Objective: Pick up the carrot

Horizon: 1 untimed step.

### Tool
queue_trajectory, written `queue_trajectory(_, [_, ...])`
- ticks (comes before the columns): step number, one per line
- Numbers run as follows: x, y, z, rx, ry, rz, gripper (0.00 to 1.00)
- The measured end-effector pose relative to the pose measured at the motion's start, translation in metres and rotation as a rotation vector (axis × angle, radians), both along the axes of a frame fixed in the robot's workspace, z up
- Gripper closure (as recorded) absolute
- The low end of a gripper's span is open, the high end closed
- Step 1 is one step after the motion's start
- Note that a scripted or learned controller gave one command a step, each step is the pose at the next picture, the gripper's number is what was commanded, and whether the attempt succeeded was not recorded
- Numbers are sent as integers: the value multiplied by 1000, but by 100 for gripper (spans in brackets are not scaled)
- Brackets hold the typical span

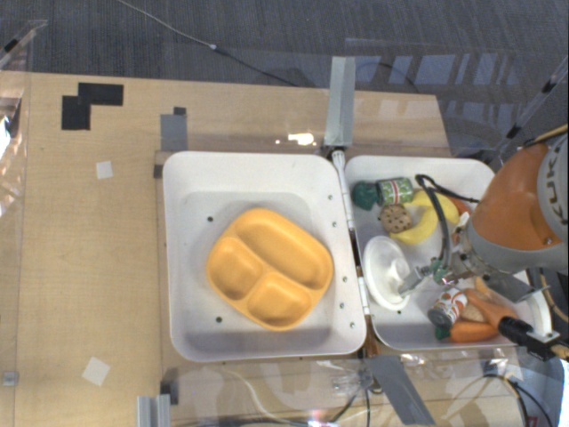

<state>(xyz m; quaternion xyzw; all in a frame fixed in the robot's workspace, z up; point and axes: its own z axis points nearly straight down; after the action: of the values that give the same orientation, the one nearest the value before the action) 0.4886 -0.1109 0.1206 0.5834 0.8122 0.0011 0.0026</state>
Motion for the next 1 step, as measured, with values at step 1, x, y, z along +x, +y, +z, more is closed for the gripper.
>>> queue_trajectory(1, [0, 0, 0, 0, 0, 0, 0])
